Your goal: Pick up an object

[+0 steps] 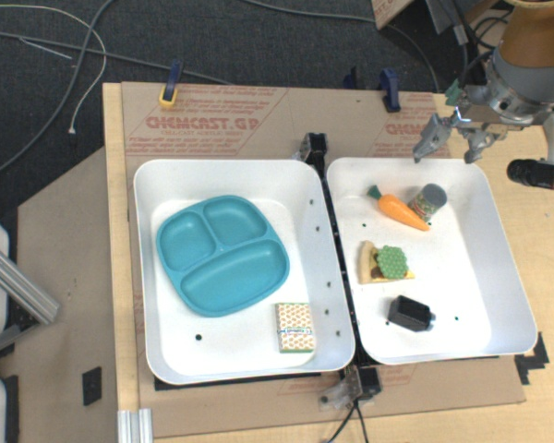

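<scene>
From my screen, nothing had been picked up: the claw (451, 144) hung spread open and empty above the far rim of the right bin (512, 289), so the whole grasp remained, in my judgement. Just below it lay a smooth tapered orange carrot (402, 210) touching a small grey cylinder (432, 197); further below sat a flat sandwich-like toy (384, 263) and a matte black block (410, 314).

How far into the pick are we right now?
Nothing looks done: the carrot, sandwich toy and black block lie in the right bin. The gripper hangs open above its far edge, holding nothing. Descent, grasp and lift remain.
</scene>
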Robot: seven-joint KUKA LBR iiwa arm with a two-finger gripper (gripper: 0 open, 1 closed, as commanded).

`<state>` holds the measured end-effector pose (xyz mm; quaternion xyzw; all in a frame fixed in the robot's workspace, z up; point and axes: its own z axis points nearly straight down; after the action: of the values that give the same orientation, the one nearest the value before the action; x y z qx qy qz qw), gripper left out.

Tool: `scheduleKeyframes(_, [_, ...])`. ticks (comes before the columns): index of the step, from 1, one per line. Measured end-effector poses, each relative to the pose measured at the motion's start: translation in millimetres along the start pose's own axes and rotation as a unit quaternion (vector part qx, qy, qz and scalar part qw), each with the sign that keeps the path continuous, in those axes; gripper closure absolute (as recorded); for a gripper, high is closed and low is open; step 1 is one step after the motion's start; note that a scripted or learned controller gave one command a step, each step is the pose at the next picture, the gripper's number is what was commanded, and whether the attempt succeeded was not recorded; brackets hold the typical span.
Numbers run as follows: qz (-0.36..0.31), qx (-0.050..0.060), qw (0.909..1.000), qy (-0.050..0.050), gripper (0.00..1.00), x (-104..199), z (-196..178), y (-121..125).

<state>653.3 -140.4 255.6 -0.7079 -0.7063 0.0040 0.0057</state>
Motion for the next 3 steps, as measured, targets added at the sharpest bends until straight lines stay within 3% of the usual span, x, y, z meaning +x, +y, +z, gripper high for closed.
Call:
scheduleKeyframes(1, [-0.001, -0.007, 1.0, -0.001, 0.0, 0.3, -7.9, 2.1])
scheduleKeyframes(3, [-0.002, -0.003, 1.0, 0.0, 0.0, 16.6, 103.3, -3.8])
